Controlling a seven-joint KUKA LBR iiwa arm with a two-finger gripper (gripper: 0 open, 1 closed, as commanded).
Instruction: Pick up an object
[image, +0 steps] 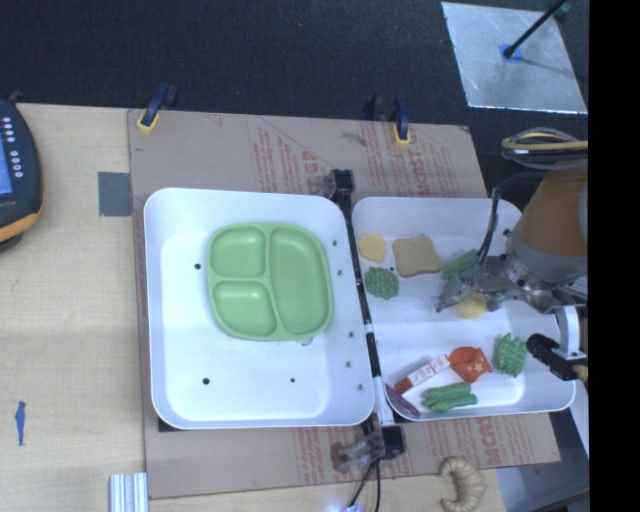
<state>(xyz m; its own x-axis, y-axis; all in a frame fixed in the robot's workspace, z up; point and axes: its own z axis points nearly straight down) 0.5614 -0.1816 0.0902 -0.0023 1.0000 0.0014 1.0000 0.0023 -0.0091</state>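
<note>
1. Nearest the front edge, a pale curled thing (462, 483) lies on the cardboard sheet (300, 155), just outside the right bin (400, 222).
2. Along that bin's front wall: a long green vegetable (449, 398), a red-and-white packet (428, 372) touching it, and a red-orange piece (470, 362) just behind. A bumpy green toy (511, 354) sits to their right.
3. Mid-bin, here's the gripper (458, 295), low over the floor and pointing left. Its tips sit right by a small yellow piece (470, 308), with a dark green leafy item (461, 265) just behind.
4. Open or closed? I can't tell from here; the tips are a dark blur, and nothing shows clearly between them.
5. The arm (550, 225) comes in from the right, its orange band over the bin's right wall, the wrist bent down and leftward.
6. Further left in the same bin: a round green studded toy (381, 283) by the dividing wall, a yellow disc (372, 246) behind it, and a tan bread slice (416, 255) beside that.
7. Across in the left bin (170, 330), a green divided plate (270, 280) lies flat.
8. Far back, blue and yellow clamps (401, 128) pin the cardboard.
</note>
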